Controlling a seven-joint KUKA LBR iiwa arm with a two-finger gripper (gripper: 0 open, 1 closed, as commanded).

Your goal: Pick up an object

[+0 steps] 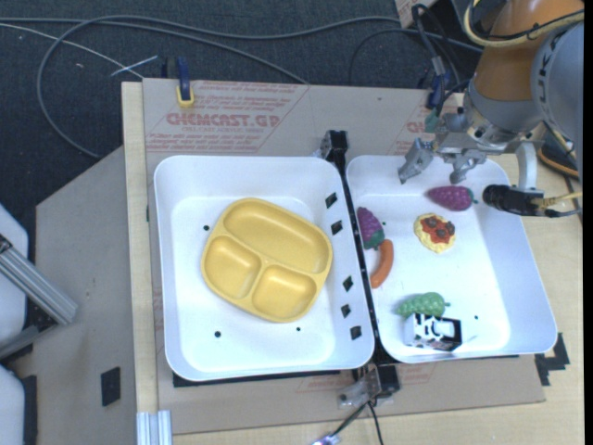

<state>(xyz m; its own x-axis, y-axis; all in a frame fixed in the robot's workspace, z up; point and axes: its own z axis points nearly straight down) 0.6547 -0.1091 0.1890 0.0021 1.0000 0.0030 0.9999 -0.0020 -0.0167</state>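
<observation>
While left bin (176, 248) holds yellow tray (267, 260) | right bin (519, 258): perhaps grapes (450, 196)

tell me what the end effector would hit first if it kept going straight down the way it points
Probably the bare floor of the right bin near its back edge. The open end effector hangs just left of the purple grapes, which one finger might clip; depth is hard to judge from this slanted view.

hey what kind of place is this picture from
Probably a robot lab bench: a robot arm reaches over two white bins, toy food like a carrot lies inside, and cables run across the floor.
</observation>
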